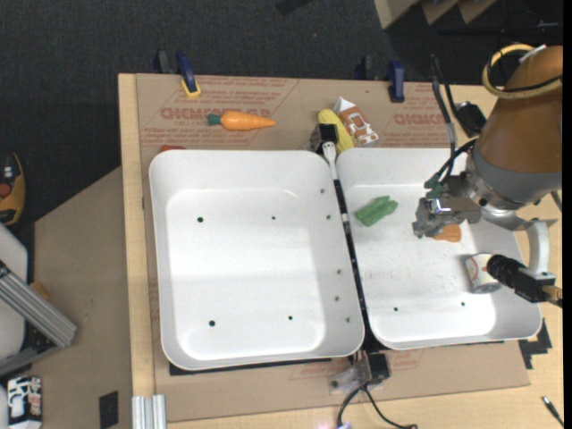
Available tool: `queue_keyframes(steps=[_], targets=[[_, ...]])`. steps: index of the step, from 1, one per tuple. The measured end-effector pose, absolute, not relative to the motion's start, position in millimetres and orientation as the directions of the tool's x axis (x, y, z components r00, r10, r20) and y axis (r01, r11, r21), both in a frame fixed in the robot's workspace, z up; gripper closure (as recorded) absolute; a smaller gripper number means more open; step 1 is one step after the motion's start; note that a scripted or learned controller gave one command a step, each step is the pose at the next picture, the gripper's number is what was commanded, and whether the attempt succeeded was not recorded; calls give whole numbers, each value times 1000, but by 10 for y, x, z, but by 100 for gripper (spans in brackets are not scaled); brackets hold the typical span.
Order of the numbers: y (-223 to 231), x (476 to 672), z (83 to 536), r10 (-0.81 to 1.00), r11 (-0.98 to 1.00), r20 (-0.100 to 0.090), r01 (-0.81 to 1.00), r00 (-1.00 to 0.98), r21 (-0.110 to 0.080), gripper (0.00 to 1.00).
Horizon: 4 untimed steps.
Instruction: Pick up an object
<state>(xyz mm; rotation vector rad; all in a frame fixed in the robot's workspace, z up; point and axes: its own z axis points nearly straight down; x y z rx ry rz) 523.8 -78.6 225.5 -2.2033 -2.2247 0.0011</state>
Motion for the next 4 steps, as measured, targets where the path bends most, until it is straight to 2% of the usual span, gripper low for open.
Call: queue_keyframes(steps=[1,2,3,4], targets=[[-747,5114,3618,1000,2,-2,1000,-2,16,100],[-551,4793,3848,1000,3,0,1000,-3,6,100],[-232,4799,5420,1000,3,0,1000,-3,17,100],[-235,4802,5463,1000,1,-1,1000,-1,6,100]])
